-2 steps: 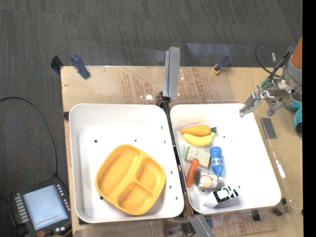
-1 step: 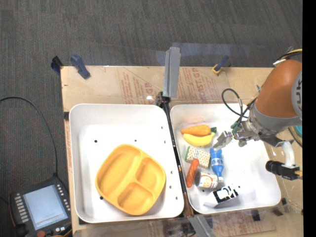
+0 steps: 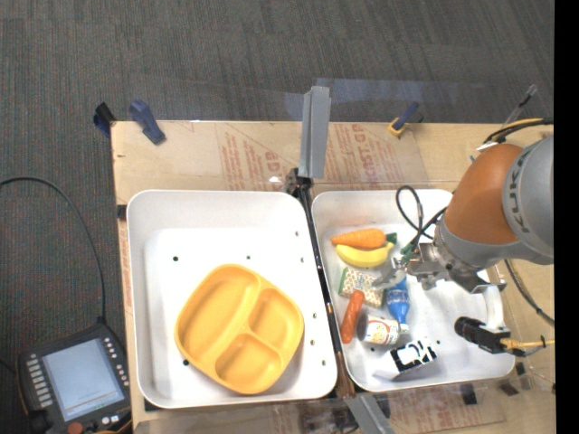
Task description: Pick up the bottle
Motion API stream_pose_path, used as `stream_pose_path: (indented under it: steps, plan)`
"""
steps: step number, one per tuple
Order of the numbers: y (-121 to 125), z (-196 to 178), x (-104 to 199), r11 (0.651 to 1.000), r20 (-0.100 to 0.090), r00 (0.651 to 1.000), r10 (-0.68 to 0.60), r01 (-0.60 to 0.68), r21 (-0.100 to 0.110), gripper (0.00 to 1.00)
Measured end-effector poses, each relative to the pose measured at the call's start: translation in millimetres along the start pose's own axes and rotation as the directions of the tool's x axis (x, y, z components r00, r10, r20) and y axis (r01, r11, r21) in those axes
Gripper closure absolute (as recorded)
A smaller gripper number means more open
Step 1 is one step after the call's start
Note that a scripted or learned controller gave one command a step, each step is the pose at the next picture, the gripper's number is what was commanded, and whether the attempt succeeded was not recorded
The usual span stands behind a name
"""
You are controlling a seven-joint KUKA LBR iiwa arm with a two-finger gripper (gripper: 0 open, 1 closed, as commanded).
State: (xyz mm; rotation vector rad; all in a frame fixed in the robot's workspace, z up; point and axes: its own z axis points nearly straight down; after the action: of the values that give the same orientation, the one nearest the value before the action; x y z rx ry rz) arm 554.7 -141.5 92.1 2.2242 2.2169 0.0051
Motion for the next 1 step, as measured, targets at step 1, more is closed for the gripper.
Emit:
stream_pose_path:
  steps: [1]
  plan:
    - [0.5, -8.6, 0.5, 1.0, -0.004, 1.0, 0.005, -0.005, 0.001, 1.0]
